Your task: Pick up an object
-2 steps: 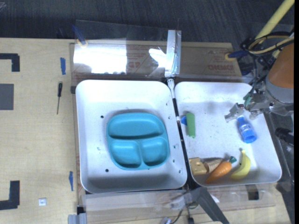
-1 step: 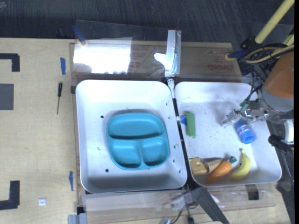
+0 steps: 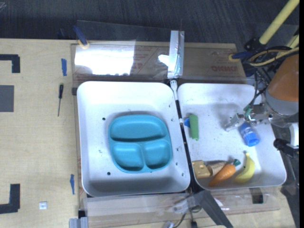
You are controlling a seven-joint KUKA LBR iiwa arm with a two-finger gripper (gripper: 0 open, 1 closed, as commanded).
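Two white bins sit side by side on the worktop (image 3: pixel 33 141). The left bin (image 3: pixel 90 108) has a blue tray (image 3: pixel 139 143) with three parts lying in its middle. The right bin (image 3: pixel 213 99) has small toys in it. A green stick (image 3: pixel 194 127) lies near the left wall of this bin, with a little blue bit just beside it. Along the front wall there is a tan block (image 3: pixel 201 169), an orange carrot (image 3: pixel 223 172) and a yellow banana (image 3: pixel 245 168), all close together. The grey arm comes in from the right side. Its hand (image 3: pixel 236 121) hangs over the right part of the right bin, and I cannot tell how wide it is open. A blue and clear thing (image 3: pixel 250 136) is just beside the hand, but I cannot tell if the hand has hold of it.
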